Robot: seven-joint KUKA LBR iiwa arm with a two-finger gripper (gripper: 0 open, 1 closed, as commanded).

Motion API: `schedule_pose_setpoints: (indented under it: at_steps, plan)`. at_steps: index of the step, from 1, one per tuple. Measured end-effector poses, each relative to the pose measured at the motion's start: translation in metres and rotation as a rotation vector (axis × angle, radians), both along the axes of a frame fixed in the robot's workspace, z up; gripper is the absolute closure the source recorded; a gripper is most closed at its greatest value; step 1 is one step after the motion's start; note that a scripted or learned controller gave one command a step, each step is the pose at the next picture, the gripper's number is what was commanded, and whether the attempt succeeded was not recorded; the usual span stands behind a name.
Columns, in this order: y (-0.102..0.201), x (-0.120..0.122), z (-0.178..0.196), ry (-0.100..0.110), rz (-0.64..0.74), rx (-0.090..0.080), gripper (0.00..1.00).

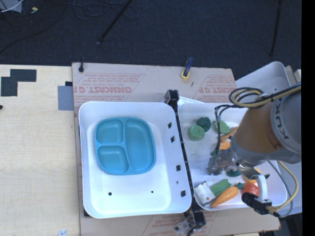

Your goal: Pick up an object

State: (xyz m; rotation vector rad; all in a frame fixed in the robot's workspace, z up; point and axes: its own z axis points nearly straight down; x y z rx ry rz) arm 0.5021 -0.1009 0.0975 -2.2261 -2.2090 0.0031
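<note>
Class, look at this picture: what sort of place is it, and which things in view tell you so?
Probably a robotics lab bench for pick-up trials: a robot arm reaches over two white bins, one holding toy food such as a carrot, and cables trail on the floor.

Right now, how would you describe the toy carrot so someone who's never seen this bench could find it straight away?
Start at the right-hand white bin, the one the arm reaches into, and go to its near edge. There the toy carrot lies slanted, just below a green vegetable-shaped toy and right of a small white piece. It is the only long, tapered orange thing in that cluster.
</note>
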Motion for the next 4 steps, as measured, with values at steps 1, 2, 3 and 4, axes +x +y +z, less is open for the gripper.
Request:
schedule_pose_setpoints:
  at_steps: [1, 2, 3, 4]
  plan:
    - [-0.003, 0.000, 0.063, -0.007, 0.009, -0.003, 1.00]
    - [-0.011, -0.002, 0.108, -0.007, 0.007, -0.003, 1.00]
    - [-0.012, -0.002, 0.131, -0.005, 0.008, -0.002, 1.00]
    - [0.042, -0.003, 0.126, -0.001, 0.013, 0.000, 1.00]
